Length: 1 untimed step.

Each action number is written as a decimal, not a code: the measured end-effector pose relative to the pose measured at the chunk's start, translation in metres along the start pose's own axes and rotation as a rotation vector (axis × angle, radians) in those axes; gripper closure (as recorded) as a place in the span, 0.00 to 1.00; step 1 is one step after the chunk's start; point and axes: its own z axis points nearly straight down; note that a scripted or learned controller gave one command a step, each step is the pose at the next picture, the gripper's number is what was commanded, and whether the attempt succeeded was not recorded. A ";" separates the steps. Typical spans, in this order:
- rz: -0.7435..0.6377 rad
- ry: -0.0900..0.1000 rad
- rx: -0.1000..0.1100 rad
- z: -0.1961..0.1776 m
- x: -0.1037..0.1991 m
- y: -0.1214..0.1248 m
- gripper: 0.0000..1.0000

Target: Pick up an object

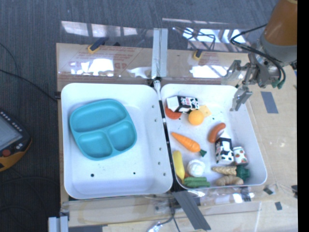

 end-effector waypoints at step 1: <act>0.223 0.002 0.000 0.149 0.021 0.035 0.00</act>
